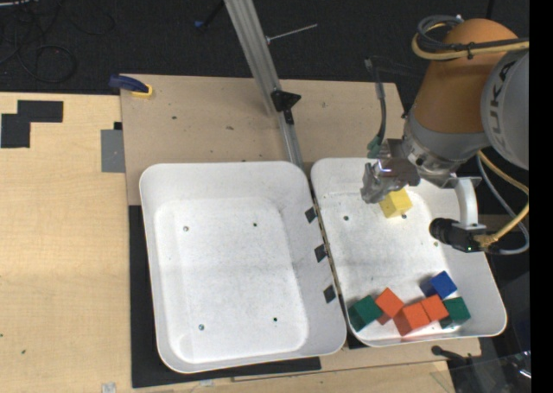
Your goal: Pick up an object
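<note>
Jaws [380,186] touching yellow block [397,204], right bin [346,177].

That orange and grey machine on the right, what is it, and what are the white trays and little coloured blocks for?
It is a robot arm, seen by one camera fixed above the bench and looking down at a slant. The arm reaches in from the right. At its tip is a gripper, the part meant for picking things up.

Two shallow white trays sit side by side on the bench. The left tray has bare white floor. The right tray holds small blocks. A yellow block lies right beside the gripper; whether it is actually held cannot be told from here. Near the tray's front edge sits a cluster: a blue block, two green blocks and orange ones.

The job is simply to pick up one object.
</note>
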{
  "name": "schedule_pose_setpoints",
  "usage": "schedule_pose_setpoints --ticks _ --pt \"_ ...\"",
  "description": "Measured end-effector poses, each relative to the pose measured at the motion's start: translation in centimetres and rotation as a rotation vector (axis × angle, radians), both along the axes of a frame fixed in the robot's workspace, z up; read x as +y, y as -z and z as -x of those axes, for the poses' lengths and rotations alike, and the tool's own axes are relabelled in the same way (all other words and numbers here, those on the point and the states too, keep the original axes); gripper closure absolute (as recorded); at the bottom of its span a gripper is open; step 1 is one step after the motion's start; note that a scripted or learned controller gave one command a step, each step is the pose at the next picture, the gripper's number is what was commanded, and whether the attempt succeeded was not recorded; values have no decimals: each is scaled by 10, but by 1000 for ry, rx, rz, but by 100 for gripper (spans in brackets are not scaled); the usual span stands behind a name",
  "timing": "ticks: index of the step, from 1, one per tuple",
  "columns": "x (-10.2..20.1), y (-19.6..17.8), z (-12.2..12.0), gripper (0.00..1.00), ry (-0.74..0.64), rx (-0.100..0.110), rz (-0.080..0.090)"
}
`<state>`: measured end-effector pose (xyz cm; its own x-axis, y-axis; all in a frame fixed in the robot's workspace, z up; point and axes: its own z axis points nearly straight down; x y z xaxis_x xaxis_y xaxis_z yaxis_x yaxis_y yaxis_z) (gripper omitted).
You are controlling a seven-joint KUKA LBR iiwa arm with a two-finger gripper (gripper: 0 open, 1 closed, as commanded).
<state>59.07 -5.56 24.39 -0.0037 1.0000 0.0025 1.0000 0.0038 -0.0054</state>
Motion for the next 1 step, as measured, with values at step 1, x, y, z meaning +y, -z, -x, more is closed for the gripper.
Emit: schedule_pose_setpoints --ticks 1 --pt "54 11 1 100 0 0 0"
